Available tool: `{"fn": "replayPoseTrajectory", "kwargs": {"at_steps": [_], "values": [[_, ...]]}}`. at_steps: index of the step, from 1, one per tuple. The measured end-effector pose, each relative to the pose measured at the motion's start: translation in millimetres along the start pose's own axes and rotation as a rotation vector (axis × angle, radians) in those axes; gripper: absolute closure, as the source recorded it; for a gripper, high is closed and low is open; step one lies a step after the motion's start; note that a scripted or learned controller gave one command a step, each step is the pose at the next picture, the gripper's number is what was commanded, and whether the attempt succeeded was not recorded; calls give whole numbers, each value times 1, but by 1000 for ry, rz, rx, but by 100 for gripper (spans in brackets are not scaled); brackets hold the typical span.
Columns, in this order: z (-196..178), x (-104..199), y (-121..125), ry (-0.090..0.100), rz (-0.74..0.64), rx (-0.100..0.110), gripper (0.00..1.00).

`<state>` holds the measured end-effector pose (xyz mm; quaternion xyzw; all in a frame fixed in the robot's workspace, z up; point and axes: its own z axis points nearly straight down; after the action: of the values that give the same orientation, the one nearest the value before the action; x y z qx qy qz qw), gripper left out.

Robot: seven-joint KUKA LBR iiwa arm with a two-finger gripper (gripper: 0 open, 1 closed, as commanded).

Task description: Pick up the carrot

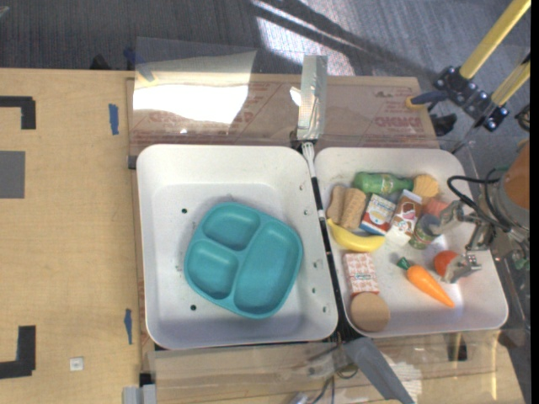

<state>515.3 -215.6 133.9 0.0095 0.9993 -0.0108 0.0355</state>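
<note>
The carrot (428,284), orange with a small green top, lies in the right bin (488,314) near its front right corner, pointing down and to the right. My gripper (468,255) reaches in over the bin's right edge, just above and to the right of the carrot's thick end. It hangs close to a red tomato (445,262), which sits between it and the carrot. Nothing shows held in it.
The right bin also holds a banana (354,239), a green bottle (381,182), small cartons (379,213), a can (425,230), a pink box (360,272) and a tan round item (369,310). A teal divided plate (244,259) lies in the left bin (160,183).
</note>
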Motion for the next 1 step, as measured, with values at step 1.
{"fn": "replayPoseTrajectory", "kwargs": {"at_steps": [1], "values": [[0, 1, 0, -2, -10, 2, 0]]}}
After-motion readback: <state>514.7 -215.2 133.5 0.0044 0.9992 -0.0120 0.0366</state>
